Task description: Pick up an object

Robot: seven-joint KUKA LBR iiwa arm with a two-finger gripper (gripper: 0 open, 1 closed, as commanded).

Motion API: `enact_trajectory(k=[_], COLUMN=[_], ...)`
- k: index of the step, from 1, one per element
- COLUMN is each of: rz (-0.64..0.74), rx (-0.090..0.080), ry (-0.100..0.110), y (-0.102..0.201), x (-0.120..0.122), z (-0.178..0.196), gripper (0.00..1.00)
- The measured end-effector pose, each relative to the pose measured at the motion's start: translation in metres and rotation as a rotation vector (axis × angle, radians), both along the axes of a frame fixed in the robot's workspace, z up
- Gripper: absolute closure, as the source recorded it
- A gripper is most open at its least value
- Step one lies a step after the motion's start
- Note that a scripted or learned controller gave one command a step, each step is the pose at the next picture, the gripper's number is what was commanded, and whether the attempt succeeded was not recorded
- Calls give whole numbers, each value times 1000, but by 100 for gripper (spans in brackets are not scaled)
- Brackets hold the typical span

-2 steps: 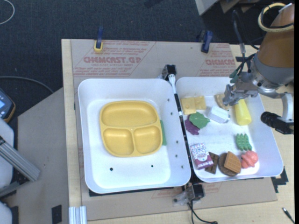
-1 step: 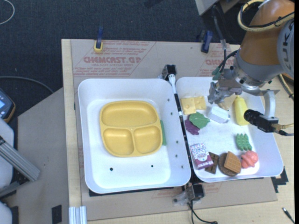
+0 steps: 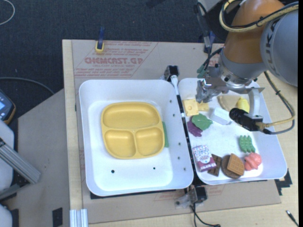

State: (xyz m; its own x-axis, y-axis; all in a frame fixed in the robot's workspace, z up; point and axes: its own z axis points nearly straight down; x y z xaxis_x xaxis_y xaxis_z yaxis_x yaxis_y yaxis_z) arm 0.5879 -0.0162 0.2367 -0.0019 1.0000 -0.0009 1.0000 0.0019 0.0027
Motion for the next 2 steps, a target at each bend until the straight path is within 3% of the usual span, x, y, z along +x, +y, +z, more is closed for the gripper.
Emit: enact_trajectory(k=[1, 2], rz=[2, 2], rx=[2, 1], ry=[7, 0], y=[46, 96], x=[-8, 3], z=[-12, -8], gripper=[100, 100])
